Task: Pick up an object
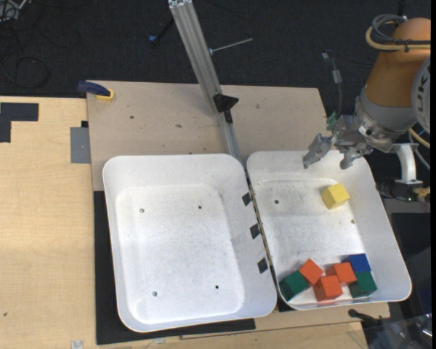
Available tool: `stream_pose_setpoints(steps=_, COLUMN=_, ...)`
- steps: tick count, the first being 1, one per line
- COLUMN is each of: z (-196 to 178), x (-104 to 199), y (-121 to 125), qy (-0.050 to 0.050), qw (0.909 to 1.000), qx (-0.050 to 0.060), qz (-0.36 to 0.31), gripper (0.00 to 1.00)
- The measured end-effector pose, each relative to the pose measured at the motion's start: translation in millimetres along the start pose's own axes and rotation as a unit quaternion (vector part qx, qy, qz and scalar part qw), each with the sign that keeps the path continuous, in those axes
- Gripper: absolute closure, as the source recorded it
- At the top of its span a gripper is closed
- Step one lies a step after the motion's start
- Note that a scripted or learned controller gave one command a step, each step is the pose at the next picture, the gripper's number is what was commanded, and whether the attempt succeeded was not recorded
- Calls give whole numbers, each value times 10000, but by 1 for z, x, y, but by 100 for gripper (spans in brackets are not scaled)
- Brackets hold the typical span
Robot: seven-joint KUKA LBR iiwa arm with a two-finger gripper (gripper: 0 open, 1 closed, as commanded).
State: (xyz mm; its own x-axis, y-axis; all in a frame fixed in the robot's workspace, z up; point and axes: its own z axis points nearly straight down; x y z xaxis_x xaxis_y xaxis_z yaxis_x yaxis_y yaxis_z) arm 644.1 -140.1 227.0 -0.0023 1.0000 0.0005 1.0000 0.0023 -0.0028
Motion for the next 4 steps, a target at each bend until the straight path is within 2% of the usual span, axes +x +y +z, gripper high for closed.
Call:
stream_pose_setpoints(steps=1, z=0, x=0, y=0, qy=-2, qw=10000, qx=1, qz=-7, gripper=0)
stream_pose_setpoints(steps=3, z=111, x=10, y=-12, qy=6, qw=10000, qx=30, qz=9, gripper=0)
stream_pose_setpoints(steps=4, z=137, x=11, y=-12, qy=-2, qw=10000, qx=-1, qz=15, gripper=0)
